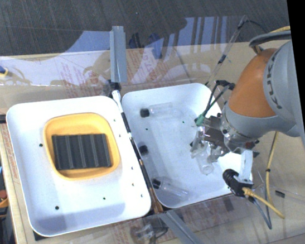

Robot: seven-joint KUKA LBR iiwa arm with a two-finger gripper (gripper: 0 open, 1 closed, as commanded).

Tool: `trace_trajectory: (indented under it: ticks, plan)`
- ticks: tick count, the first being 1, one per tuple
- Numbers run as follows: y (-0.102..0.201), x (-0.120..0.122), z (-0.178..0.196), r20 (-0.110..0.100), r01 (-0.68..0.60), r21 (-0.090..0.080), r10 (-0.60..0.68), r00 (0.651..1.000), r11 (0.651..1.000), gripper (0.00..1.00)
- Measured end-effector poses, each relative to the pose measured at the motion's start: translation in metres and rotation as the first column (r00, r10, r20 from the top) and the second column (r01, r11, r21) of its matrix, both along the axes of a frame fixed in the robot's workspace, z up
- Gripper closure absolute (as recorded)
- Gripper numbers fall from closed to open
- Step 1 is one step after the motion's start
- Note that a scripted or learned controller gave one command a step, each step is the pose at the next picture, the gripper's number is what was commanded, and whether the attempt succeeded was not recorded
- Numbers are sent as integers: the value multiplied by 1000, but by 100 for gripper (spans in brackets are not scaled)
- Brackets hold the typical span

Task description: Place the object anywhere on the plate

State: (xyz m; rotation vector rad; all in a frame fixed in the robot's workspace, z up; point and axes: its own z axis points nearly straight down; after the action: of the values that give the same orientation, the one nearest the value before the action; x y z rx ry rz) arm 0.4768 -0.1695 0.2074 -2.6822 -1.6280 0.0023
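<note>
Plate: a yellow, rounded-rectangular plastic plate [77,124] with a dark ribbed centre, laid flat in the left white bin [29,164].
Object: a small clear plastic item [204,159], seen faintly in the right white bin [167,145], its pose unclear.

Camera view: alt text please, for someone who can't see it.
The grey arm with an orange band reaches from the right into the right white bin, its gripper low over a clear plastic object. The left white bin holds a yellow rectangular plate with a dark ridged centre.
</note>
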Motion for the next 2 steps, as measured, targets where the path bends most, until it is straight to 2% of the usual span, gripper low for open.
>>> trace_trajectory:
  ticks: [1,2]
  plan:
    - [26,0,22,1,-212,-2,212,977,977,100]
    - [87,62,129,2,-348,-1,348,937,937,100]
